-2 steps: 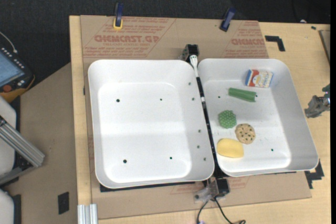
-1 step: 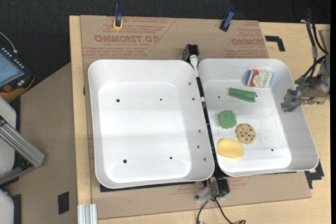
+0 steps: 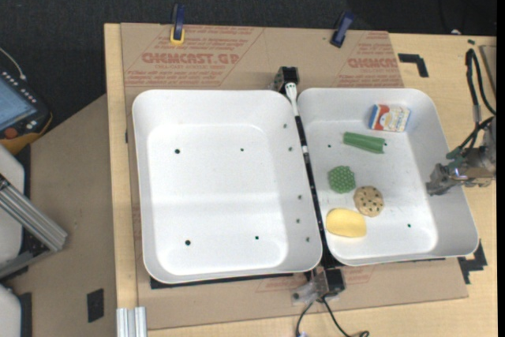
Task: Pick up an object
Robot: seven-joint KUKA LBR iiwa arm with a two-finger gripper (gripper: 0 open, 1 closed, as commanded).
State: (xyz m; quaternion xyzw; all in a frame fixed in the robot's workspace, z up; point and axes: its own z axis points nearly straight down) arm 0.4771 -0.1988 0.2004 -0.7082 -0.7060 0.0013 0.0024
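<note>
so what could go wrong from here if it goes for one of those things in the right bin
The cookie, yellow piece and green round piece lie close together, so the fingers may nudge a neighbour. The gripper sits at the right bin's rim and could catch it.

Lighting even and bright from overhead; frame slightly soft throughout.

White bins (image 3: pixel 213 110) near overexposure, with a faint shadow band across the left bin's floor. Small items in the right bin cast short, weak shadows. Dark floor at top is underexposed and noisy. Cardboard lettering (image 3: pixel 189 58) is legible but fuzzy.
</note>
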